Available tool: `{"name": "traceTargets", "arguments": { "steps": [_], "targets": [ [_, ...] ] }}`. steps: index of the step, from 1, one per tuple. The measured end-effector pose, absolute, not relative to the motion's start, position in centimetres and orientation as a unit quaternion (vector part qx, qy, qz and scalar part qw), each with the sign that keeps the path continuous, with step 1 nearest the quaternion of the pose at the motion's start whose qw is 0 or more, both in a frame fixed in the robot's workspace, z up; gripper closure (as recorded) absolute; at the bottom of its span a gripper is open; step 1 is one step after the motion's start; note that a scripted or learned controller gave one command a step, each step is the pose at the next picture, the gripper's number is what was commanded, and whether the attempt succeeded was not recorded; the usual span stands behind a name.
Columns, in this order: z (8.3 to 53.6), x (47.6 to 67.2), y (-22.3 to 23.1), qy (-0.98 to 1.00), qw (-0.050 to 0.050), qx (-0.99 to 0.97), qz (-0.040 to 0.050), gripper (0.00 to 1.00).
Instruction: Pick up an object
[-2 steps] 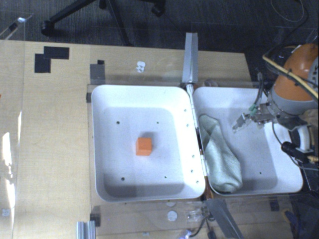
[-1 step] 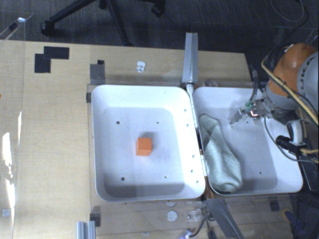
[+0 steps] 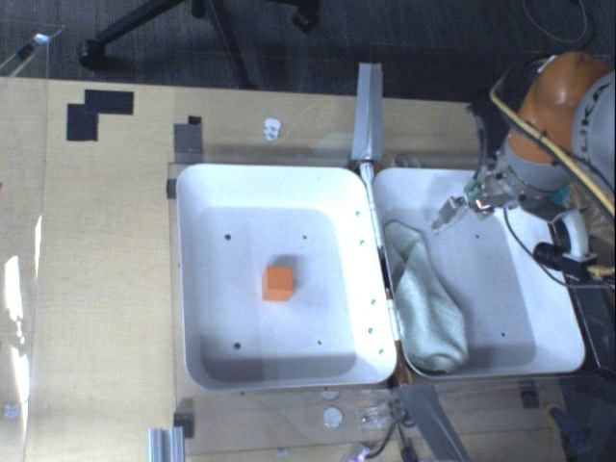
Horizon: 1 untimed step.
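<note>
White plastic bins: grey arm over the right one.

Grey folded cloth (image 3: 426, 301) lies along the right bin's (image 3: 539, 349) left wall; small orange cube (image 3: 278, 283) sits mid-left bin (image 3: 207, 258). Two-finger gripper (image 3: 450, 214) hovers above the cloth's upper end, holding nothing; finger spacing cannot be told.

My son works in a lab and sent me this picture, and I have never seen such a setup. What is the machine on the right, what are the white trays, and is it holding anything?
This is one camera fixed above a wooden bench, looking down at a slant. The machine on the right is a robot arm, grey with an orange band, meant to pick up an object. At its tip sits a small pincer, hanging over the right bin. I see nothing between its fingers. The two white trays are shallow bins. The left bin holds a small orange cube. A pale rolled cloth lies along the right bin's left side.
</note>
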<state>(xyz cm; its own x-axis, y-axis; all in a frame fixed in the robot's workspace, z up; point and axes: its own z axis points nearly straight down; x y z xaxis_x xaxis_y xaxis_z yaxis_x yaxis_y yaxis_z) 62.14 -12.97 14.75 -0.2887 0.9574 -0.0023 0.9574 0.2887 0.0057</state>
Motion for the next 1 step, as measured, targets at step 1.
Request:
{"name": "traceTargets", "arguments": {
  "steps": [1],
  "targets": [
    [8.86, 63.15, -18.49, 0.857, 0.005, 0.516, 0.0017, 0.00]
  ]
}}
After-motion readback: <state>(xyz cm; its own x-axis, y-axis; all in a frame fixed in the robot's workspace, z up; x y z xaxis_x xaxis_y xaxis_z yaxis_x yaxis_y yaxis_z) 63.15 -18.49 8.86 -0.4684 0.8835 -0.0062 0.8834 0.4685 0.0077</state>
